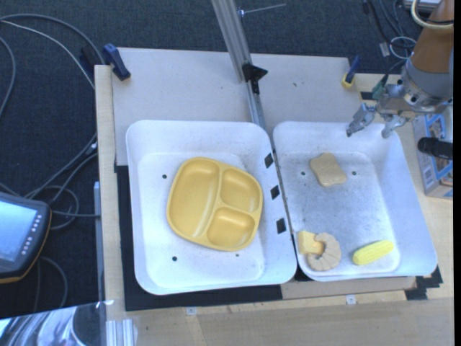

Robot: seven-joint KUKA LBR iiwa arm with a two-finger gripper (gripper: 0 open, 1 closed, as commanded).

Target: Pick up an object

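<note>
Sitting in the left bin point(144, 164) is a yellow tray point(214, 204) with 3 compartments, flat and near the middle. A metal post point(238, 42) runs down between the 2 bins. The right bin point(410, 193) holds a tan biscuit point(328, 170) toward its far end, a yellow-and-tan toy point(320, 249) at its near left corner, and a corn cob point(373, 251) near the near right corner.

The gripper point(374, 122) hangs over the far rim of the right bin, its 2 fingers spread apart and downward, with nothing between them. The arm point(432, 49) comes in from the right.

No object is grasped yet, so the step in hand looks like choosing a target and descending on it. The biscuit is nearest the gripper and lies well apart from the other pieces, which makes it the easiest pick. It lies flat with its long axis running roughly from far left to near right. A good grasp would centre over it and close across its shorter width.

The cob is the alternative. Its long axis runs left to right, tipped up slightly at the right end. Fingers should close across that axis at mid-length, keeping off the bin wall just beside it.
</note>
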